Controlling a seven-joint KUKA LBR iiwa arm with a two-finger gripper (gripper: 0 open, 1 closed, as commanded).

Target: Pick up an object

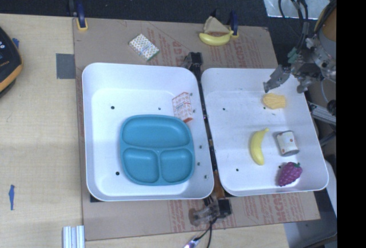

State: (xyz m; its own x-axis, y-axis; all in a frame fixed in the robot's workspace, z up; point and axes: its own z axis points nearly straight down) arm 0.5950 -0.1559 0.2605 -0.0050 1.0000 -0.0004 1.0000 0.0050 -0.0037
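Observation:
The right bin (229, 127) holds a yellow lumpy item (274, 101), a banana (258, 146), a small grey and white can (286, 142) and a purple bunch of grapes (289, 173). My gripper (287, 82) hovers at the bin's far right corner, just above and behind the yellow lumpy item. Its fingers (274, 79) are spread open with nothing between them.
The left bin (97, 127) holds a blue divided plate (157, 148) and a red and white packet (183, 106). Behind the bins on the cardboard lie a second banana (215, 38) and a patterned packet (143, 46). A black and yellow device (6, 61) sits at the far left.

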